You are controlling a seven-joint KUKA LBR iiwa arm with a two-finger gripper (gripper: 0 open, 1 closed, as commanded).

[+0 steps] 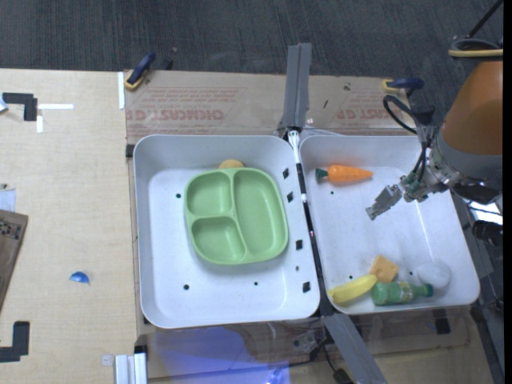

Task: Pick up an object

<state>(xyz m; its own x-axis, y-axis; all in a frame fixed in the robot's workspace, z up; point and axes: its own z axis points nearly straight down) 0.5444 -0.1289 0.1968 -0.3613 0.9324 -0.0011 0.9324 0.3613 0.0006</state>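
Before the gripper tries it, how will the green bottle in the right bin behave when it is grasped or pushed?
The green bottle lies on its side, so a push would probably roll it. It looks like smooth plastic, so perhaps slippery and light. The banana lies against one end, and the bin wall is close, which may crowd the gripper.

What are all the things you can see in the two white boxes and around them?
divided plate: one, green, middle of the left bin
small yellow thing: one, peeking from behind the plate's far edge
toy carrot: one, orange, far end of the right bin
toy banana: one, yellow, near edge of the right bin
green bottle: one, lying beside the banana
orange wedge: one, just behind the banana
white round thing: one, near right corner
blue bit: one, on the bench at left
gripper: one, grey, over the right bin
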